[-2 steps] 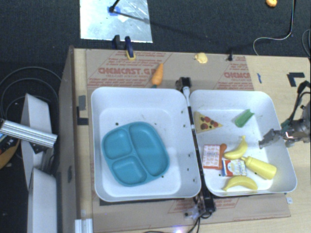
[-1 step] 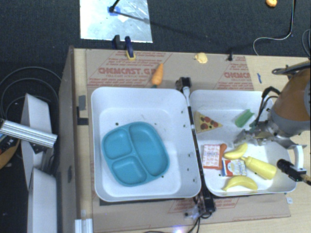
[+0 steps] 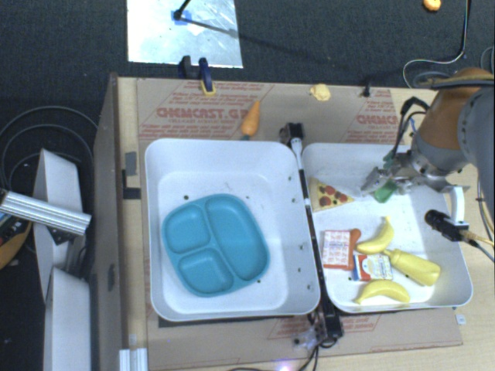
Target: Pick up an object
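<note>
Camera view: two white bins are seen side by side on the bench (image 3: 193,103), looked down on at a slant.
Arm: entered from 3 o'clock, orange band above the wrist; the hand (image 3: 384,182) is lowered into the right bin (image 3: 464,284) near its 12 o'clock wall.
Hand state: cannot be told; the tips are blurred against a small green object (image 3: 384,194) and no hold can be confirmed.
Green object: found at the hand's tips, toward 12 o'clock in the right bin; judged the likely target, since the hand is set right over it. Shape too small for a long axis to be read.
Pizza slice (image 3: 330,195): lain at 9 o'clock of the hand, tip pointed toward 10 o'clock.
Bananas: one (image 3: 374,239) at bin centre, long axis run from 7 to 1 o'clock; another (image 3: 384,291) at 6 o'clock, lain nearly across.
Yellow bottle (image 3: 414,266): long axis run from 10 to 4 o'clock.
Cards: a red-and-white packet (image 3: 336,249) and a smaller one (image 3: 373,267), lain flat.
Left bin (image 3: 166,161): a blue divided plate (image 3: 214,243) is held inside, apart from the task.
Progress: judged at the approach or grasp step; nothing lifted yet.
</note>
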Tool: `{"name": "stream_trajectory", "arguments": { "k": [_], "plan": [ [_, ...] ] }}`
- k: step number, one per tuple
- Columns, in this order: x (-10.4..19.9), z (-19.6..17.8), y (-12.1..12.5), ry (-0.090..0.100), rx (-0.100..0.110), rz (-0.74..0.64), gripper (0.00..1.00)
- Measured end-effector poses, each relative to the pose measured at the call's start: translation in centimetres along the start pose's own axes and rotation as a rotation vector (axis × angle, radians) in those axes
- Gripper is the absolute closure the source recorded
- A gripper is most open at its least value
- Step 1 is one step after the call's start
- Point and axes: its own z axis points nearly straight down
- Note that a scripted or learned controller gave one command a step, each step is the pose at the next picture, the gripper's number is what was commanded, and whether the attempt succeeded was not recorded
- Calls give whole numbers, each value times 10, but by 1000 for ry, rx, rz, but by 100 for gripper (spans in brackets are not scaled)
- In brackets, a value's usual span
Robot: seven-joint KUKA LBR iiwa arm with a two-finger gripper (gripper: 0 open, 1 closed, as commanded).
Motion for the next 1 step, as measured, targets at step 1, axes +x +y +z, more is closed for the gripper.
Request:
{"name": "stream_trajectory", "arguments": {
  "k": [1],
  "plan": [
    [14, 1, -53, 3, 12, 8, 0]
  ]
}}
